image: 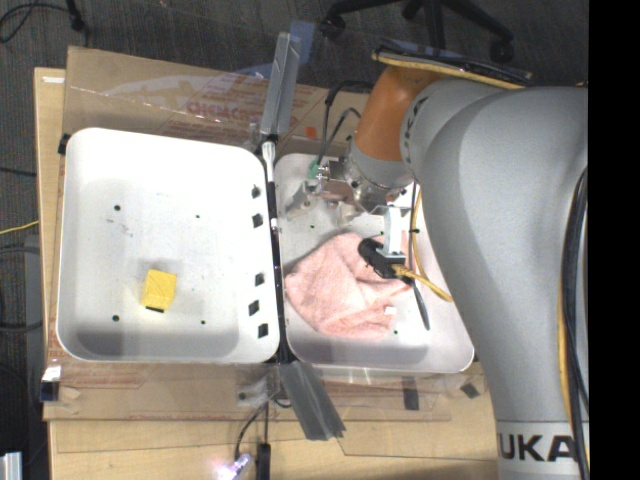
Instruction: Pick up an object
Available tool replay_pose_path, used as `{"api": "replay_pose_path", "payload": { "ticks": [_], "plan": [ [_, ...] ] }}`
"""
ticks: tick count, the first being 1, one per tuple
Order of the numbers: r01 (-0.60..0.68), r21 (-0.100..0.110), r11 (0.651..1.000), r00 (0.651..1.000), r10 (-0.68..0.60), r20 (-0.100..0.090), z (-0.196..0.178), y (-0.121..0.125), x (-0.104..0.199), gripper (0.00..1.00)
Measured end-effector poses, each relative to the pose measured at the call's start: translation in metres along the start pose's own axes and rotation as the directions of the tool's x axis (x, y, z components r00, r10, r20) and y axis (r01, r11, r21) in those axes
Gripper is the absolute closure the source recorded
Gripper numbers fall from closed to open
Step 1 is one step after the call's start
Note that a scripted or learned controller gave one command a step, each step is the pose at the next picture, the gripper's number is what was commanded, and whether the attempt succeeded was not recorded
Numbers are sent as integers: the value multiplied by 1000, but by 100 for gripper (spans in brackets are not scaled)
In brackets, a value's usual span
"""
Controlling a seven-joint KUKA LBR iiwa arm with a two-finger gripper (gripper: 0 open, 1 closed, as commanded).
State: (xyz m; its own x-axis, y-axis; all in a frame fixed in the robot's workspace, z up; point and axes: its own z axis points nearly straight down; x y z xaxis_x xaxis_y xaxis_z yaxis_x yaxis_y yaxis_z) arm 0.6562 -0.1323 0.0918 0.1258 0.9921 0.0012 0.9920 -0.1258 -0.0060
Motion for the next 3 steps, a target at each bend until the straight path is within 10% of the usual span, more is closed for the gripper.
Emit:
{"api": "replay_pose_path", "payload": {
  "ticks": [1, 2, 3],
  "plan": [
    [-17, -4, 1000, 1000, 17, 0, -52, 5, -31, 0],
    [117, -1, 993, 993, -117, 1, 1, -54, -5, 0],
    [120, -1, 993, 993, -120, 2, -10, -54, -6, 100]
  ]
}}
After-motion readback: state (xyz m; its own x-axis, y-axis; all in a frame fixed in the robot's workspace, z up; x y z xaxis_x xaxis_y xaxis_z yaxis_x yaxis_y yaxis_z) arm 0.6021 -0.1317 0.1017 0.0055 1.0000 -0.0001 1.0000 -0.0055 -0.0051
